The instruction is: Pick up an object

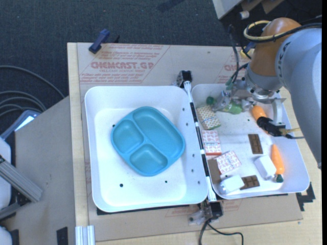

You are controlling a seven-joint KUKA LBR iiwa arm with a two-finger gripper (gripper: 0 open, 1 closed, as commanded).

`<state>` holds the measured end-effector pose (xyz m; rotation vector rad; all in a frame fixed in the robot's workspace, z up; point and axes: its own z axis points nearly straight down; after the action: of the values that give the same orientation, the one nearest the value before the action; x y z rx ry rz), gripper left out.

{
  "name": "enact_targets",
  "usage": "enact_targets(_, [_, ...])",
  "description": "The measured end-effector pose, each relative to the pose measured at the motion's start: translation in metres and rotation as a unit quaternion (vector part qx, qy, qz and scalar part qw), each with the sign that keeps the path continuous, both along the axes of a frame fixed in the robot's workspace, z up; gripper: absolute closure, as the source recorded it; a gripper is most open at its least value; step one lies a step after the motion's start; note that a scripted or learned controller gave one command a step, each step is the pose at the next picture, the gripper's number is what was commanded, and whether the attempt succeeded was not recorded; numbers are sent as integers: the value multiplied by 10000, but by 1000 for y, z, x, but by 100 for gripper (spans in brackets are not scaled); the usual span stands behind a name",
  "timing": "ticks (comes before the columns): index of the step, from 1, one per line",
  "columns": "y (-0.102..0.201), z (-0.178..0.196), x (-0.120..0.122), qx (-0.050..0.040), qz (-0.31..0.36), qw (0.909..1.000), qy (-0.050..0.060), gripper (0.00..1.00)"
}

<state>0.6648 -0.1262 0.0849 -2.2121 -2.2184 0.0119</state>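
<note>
My gripper [228,101] reaches down into the far part of the right bin [301,175], over a small green object [234,107] by the back wall. The arm hides most of the gripper. Scattered in this bin are an orange carrot [277,160], a second orange piece [258,112] with a black end, a brown chocolate bar [255,143], another brown bar [250,181], a white block [265,166], a white piece [229,183] and several patterned packets [228,162].
The left bin [97,152] holds a blue divided plate [147,140]. A black clamp [184,77] sits at the far end of the rim between the bins. The bench's brown cardboard [122,65] lies behind; cables trail at the left.
</note>
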Motion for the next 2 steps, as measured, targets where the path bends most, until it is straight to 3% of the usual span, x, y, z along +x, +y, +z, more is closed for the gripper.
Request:
enact_targets(1, [0, 11, 0, -4, 6, 10000, 4, 100])
enact_targets(2, [-21, 62, -40, -2, -14, 10000, -47, 100])
